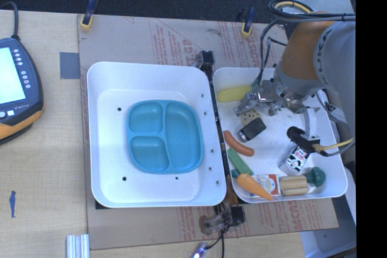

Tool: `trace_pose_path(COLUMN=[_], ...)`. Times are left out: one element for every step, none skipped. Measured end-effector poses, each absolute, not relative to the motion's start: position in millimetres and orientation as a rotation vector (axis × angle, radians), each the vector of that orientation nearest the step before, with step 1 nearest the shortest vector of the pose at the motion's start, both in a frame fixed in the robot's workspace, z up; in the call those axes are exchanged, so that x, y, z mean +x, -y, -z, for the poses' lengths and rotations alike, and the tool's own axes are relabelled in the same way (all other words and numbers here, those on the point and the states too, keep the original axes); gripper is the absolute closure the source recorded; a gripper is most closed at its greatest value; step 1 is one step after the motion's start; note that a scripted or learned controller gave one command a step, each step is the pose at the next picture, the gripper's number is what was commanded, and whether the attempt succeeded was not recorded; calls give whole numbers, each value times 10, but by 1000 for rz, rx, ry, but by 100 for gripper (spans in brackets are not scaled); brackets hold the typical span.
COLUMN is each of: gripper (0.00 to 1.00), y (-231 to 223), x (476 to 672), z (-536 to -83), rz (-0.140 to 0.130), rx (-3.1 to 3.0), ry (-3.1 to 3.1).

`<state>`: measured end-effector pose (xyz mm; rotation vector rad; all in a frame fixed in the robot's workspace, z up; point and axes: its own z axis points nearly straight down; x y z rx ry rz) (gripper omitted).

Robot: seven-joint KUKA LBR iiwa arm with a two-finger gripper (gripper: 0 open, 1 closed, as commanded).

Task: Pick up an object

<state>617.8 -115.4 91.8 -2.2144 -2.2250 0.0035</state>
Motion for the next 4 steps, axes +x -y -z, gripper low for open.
trace_pose_path(gripper=[0, 0, 0, 0], y=[1129, 975, 974, 1124], x=[6500, 6141, 6414, 6000], z=[-914, -916, -916, -916], rz=[-38, -7, -27, -7], rx=[-2211, -2215, -2211, -2214], ry=[2197, 2223, 2203, 2225])
